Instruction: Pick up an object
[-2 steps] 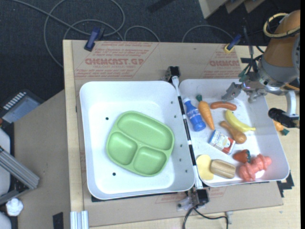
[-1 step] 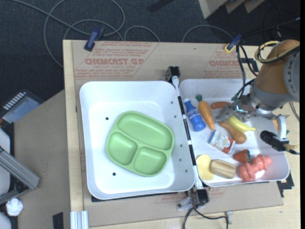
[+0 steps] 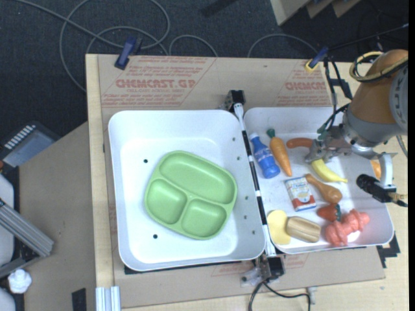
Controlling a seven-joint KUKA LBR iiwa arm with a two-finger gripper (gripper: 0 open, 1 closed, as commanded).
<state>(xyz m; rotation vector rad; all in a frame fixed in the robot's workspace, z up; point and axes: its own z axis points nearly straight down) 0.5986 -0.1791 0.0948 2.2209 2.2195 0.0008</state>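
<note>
The pincer [image 3: 322, 153] hangs low in the right bin [image 3: 382, 238]; how far it gapes cannot be told. The banana [image 3: 326, 172] lies just beneath it, the sausage [image 3: 299, 143] beside, probably its target.

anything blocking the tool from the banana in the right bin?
Nothing visible. The tool hangs at the upper end of the banana, with no item between them. The hot dog and carrot lie close on the left, and could crowd a descent.
</note>
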